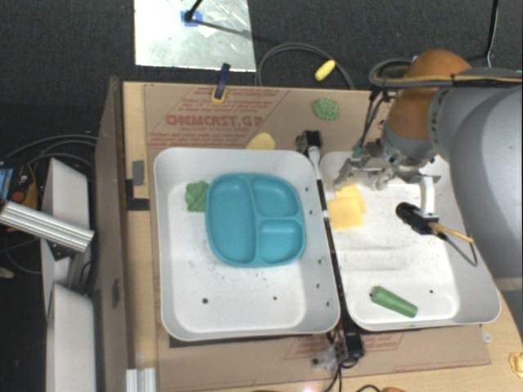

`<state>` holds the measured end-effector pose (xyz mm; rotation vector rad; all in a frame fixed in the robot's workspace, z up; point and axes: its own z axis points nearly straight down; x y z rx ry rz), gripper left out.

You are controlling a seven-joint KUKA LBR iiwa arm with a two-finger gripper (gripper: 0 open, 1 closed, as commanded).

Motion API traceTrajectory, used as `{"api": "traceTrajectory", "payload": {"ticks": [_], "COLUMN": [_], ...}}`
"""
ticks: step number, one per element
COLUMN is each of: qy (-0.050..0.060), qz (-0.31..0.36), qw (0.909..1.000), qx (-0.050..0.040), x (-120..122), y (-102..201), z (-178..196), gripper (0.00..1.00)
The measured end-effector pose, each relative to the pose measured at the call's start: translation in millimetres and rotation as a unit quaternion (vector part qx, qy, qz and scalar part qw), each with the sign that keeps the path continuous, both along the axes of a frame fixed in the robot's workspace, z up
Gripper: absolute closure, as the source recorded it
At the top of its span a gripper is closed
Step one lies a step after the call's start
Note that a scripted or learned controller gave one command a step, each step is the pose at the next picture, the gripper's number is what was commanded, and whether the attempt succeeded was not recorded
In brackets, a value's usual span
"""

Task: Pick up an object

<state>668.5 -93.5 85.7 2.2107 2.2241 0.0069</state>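
- Reaching in from right, bent down over far end of right bin (425, 268).
- Gripper (357, 172) low at far-left corner; how open, and any load: cannot tell.
- Yellow block (347, 209) just near of gripper, beside left wall.
- Green cylinder (394, 300) at near end, well apart.

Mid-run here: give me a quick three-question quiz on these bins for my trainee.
1. Multiple choice: where does the blue divided plate lie? A) view's left bin B) the other bin C) neither
2. True or false: the green cylinder and the yellow block lie in the same bin.
3. Fill in: the thing nearest the pincer is the ____ block.
Key: 1 A; 2 true; 3 yellow.
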Motion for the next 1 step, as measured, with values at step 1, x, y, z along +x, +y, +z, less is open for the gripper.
{"api": "traceTrajectory", "payload": {"ticks": [1], "qy": [0.003], "qz": [-0.003], "qw": [1.0000], "qx": [-0.0001], "x": [-17.9], "y": [-8.2], "z": [-1.2], "gripper": [0.00]}}
